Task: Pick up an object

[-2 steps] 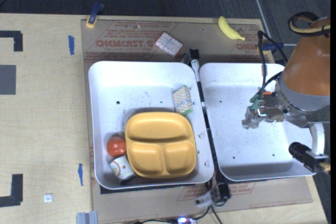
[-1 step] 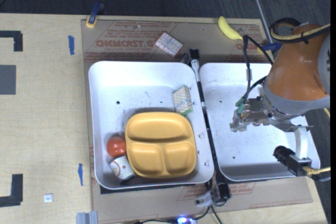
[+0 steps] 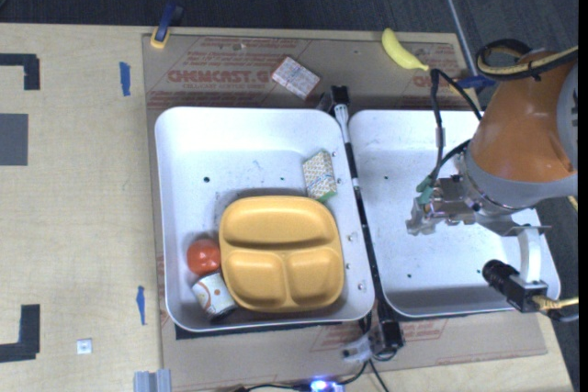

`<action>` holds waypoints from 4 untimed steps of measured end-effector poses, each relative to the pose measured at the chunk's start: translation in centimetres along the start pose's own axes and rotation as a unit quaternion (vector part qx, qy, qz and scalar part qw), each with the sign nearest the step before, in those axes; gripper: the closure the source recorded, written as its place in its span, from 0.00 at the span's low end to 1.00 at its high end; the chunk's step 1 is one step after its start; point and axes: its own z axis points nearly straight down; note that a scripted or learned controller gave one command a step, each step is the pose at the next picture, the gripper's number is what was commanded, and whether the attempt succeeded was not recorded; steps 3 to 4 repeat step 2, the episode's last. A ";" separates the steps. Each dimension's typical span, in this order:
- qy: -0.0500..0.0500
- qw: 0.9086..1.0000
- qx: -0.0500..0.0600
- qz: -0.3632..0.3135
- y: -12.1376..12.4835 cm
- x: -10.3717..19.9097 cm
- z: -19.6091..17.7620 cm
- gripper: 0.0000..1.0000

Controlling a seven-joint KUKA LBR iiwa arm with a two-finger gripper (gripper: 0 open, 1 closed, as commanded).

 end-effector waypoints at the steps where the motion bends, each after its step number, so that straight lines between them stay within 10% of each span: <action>1: -0.001 1.000 -0.001 -0.001 7.3 -0.1 2.4 1.00; 2: -0.001 1.000 -0.002 -0.001 7.3 -0.1 2.4 0.00; 4: -0.001 1.000 -0.002 -0.001 7.3 -0.1 2.4 0.00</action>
